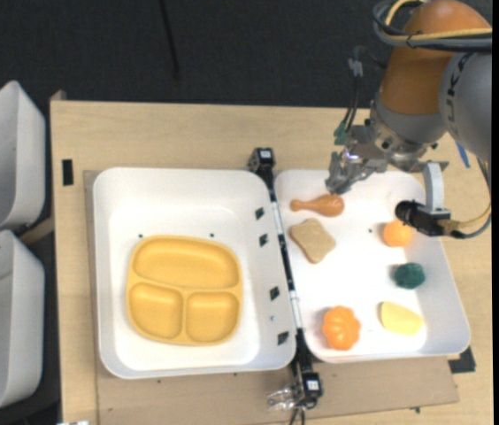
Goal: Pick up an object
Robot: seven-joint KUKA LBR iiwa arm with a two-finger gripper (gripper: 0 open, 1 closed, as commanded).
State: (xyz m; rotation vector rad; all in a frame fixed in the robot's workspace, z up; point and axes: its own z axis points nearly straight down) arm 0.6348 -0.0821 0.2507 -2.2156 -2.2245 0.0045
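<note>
A: The arm [426, 69] reaches in from the right, end effector [341, 177] low over the far end of the right bin [440, 326].

B: Open or closed?

A: Cannot tell from up here. It sits just above the chicken drumstick [320, 205], very near it, maybe touching.

B: What else is in that bin?

A: A slice of bread [311, 239] just beside the drumstick, an orange [397, 234], a dark green ball [409, 275], a yellow wedge [400, 319] and a small pumpkin [341, 327] toward the near end.

B: And the left bin [112, 264]?

A: A yellow divided plate [184, 288], lying flat on the bin floor, both bins side by side on the counter [188, 131].
</note>
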